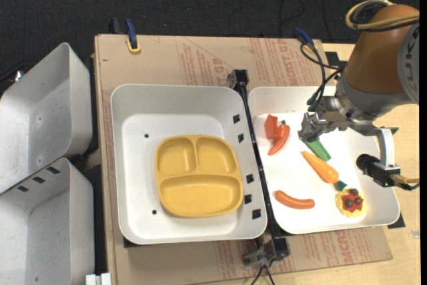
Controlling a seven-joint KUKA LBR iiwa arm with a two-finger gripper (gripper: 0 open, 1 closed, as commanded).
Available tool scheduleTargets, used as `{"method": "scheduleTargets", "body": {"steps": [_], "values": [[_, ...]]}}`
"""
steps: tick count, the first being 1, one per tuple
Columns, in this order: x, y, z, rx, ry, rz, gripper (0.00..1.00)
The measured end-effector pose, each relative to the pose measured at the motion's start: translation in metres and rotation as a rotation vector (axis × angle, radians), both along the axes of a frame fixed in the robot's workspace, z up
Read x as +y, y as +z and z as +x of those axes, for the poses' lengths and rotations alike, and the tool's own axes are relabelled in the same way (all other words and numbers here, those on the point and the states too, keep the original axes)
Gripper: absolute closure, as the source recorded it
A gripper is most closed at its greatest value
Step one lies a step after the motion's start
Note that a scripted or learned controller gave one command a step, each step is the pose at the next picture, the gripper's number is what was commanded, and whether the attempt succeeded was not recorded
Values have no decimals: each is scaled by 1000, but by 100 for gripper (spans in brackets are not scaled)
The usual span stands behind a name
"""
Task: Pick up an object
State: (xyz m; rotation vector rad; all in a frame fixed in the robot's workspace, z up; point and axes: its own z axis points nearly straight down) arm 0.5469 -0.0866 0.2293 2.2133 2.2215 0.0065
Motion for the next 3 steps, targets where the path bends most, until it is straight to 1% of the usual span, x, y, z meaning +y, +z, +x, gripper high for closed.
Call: {"method": "scheduleTargets", "body": {"steps": [1, 2, 3], "values": [[0, -15, 0, 8, -4, 1, 100], [59, -9, 3, 6, 5, 3, 100], [115, -16, 13, 6, 5, 2, 100]]}}
